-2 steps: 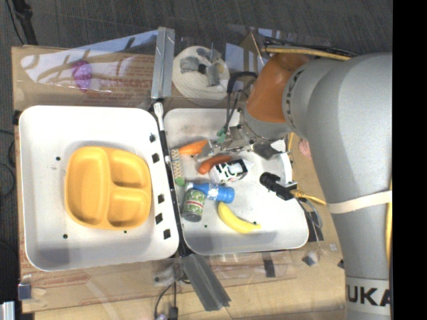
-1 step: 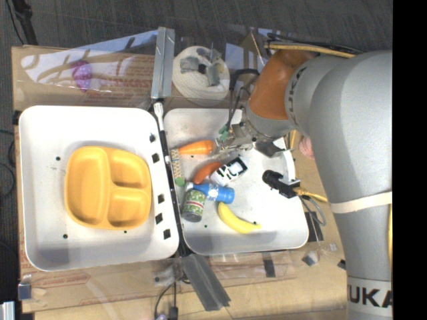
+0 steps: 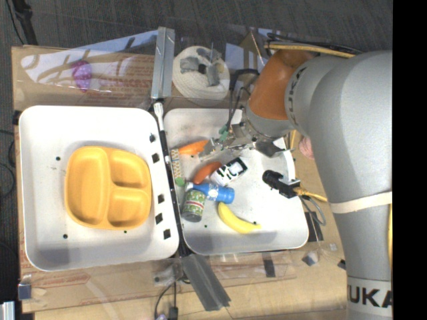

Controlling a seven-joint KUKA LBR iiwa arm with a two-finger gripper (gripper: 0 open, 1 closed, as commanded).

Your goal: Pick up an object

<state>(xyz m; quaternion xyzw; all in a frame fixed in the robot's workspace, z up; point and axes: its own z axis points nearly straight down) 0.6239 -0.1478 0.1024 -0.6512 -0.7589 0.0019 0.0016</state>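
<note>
Gripper [image 3: 223,139] sits low in the right bin [image 3: 293,235], just past the orange carrot [image 3: 195,148], but honestly can't tell if it's grasping anything. Nearest to us from the carrot: yellow banana [image 3: 236,220], green can [image 3: 194,204], blue bottle [image 3: 220,194]. Everything's packed tight, so it could easily nudge a neighbour or clip two things and slip off.

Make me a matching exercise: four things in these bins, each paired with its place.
Things:
1. yellow tray
2. banana
3. carrot
4. can

Places:
A. right bin, near its front edge
B. left bin
C. right bin, far part, beside the hand
D. right bin, by the divider, left of the banana

Pairs: 1-B, 2-A, 3-C, 4-D
</note>
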